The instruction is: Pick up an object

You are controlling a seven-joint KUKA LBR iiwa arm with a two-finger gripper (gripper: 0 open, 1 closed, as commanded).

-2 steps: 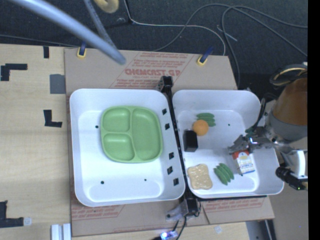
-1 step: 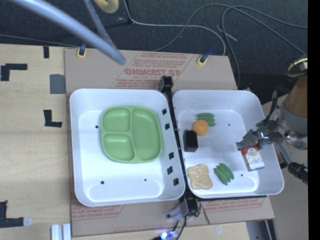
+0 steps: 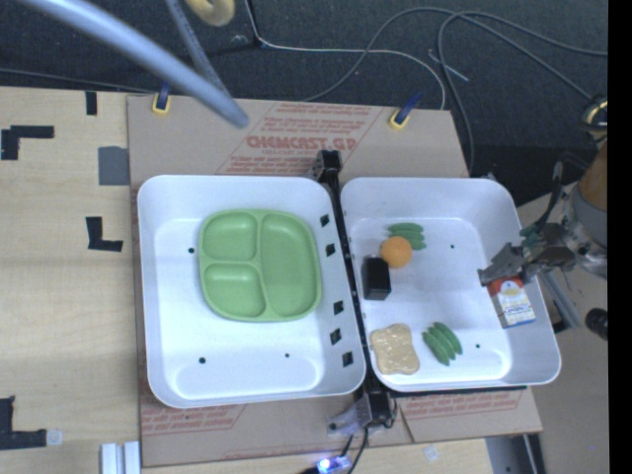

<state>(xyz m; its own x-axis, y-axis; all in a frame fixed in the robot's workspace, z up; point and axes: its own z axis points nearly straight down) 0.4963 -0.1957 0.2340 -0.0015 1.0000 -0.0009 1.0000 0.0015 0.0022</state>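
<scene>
The right bin (image 3: pixel 474 197) holds an orange ball (image 3: pixel 396 252) with a green leafy piece (image 3: pixel 407 233) just behind it. A black block (image 3: pixel 376 277) lies left of the ball. A beige toast-shaped piece (image 3: pixel 395 349) and a green pea pod (image 3: pixel 442 342) sit near the front wall. A small white carton with red and blue print (image 3: pixel 514 302) rests at the bin's right rim. My gripper (image 3: pixel 506 265) hangs over that rim, directly above and touching or nearly touching the carton's top. Whether it grips the carton is not visible.
The left bin (image 3: pixel 168 265) carries a light green divided plate (image 3: pixel 261 265). A black clip strip (image 3: pixel 341 265) runs between the two bins. Cables lie on the dark floor behind, and a blurred grey rod (image 3: pixel 128 38) crosses the top left.
</scene>
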